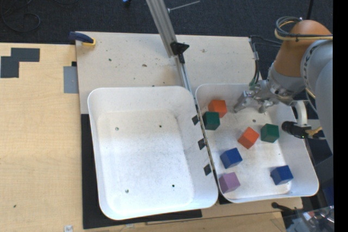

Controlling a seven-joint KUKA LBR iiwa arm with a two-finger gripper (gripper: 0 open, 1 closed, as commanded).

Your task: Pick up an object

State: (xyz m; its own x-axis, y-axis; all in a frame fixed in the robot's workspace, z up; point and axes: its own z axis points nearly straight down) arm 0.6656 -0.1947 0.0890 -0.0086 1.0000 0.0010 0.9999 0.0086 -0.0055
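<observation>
From the camera view, nothing looks picked yet: the gripper (251, 101) hangs over the right bin (304, 185), and whether it is released or clenched I cannot tell. The orange cube (217, 107) sits just left of it, the dark green cube (211, 120) below-left; its tips are too small and blurred to read

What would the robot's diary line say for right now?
arm: over right bin | gripper: above blocks, holding nothing seen | nearest: orange block, green block | left bin: no blocks | pick: not done
</observation>
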